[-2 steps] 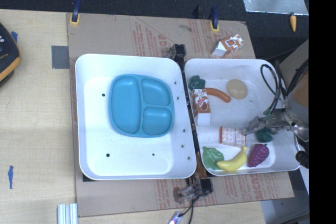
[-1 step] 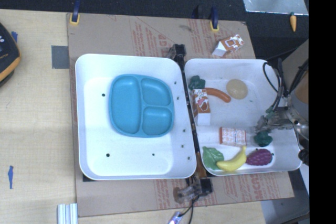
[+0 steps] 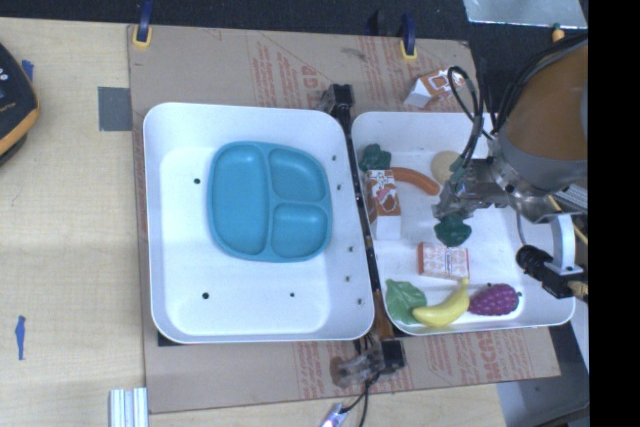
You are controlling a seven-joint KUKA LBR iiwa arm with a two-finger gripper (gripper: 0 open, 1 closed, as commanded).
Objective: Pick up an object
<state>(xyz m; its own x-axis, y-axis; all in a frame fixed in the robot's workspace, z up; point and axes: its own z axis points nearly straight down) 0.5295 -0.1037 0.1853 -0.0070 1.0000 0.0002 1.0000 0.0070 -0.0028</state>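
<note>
Dark green toy (image 3: 453, 233) at right of frame, mid-height, in the right bin, right under the gripper's tip, small and rounded, resting on the white floor, just above a red-and-white packet, well apart from the banana at the bin's lower edge

Tool (image 3: 452, 215) over dark green toy (image 3: 453, 233) (right bin (image 3: 400, 130)), blue plate (image 3: 270, 200) left

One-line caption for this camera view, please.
Gripper down in right bin over a dark green toy; blue tray in left bin.
</note>
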